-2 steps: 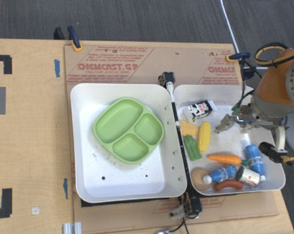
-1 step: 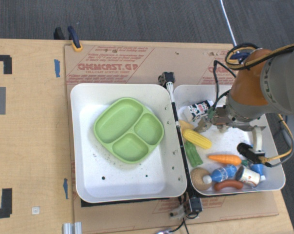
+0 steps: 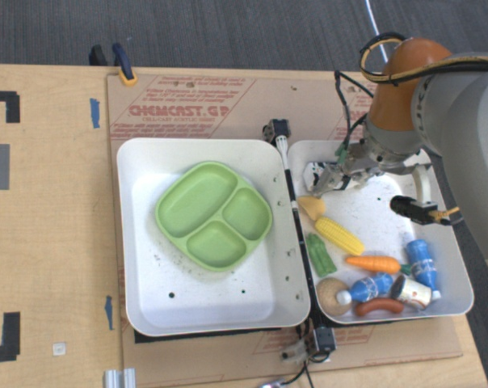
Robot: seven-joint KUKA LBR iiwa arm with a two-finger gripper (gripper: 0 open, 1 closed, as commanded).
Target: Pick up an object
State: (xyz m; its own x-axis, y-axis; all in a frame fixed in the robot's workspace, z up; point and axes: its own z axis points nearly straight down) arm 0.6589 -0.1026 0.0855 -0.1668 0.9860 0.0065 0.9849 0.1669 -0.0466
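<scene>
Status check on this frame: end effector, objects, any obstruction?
End effector low over right white bin, far end. Yellow toy corn cob lies nearby, ungrasped.

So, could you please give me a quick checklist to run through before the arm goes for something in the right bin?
1. Gripper is over the right bin: ok, at its far left corner.
2. Something held already: cannot tell, the view is too cluttered there.
3. Targets within the bin: ok. Corn cob, carrot and blue bottle lie in its near half.
4. Room around a target: not ok at the near edge, where the items crowd together; the corn cob has more space.
5. Left bin out of the way: ok, it holds the green divided plate.
</scene>
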